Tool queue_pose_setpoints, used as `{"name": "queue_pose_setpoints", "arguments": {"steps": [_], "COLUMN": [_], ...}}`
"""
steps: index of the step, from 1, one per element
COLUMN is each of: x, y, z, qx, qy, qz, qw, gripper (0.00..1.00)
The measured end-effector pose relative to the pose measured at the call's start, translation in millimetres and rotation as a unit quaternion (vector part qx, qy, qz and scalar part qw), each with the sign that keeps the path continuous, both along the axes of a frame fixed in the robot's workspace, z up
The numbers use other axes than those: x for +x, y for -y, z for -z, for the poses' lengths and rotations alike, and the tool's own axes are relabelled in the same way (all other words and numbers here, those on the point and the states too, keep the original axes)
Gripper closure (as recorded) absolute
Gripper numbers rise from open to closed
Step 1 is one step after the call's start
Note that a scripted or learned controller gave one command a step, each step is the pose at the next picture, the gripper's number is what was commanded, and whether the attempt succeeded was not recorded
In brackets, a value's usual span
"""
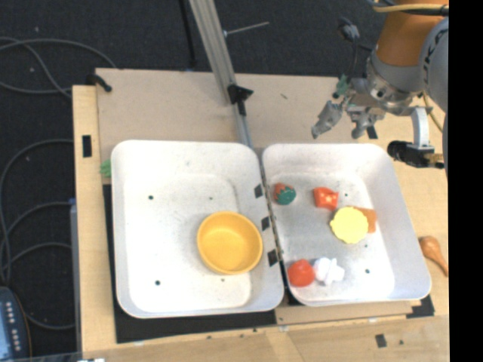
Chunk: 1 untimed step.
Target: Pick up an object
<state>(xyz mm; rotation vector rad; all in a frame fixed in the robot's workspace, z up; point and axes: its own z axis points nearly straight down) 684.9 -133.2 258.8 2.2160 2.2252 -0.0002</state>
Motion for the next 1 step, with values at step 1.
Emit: {"name": "queue_pose_setpoints", "arguments": {"steps": [1], "x": [-0.1], "y": [0.7], "z": [-0.1], "qx": [-0.0008], "qy": [0.0], "qz": [0.0], "qw": [1.0], "gripper": [0.0]}}
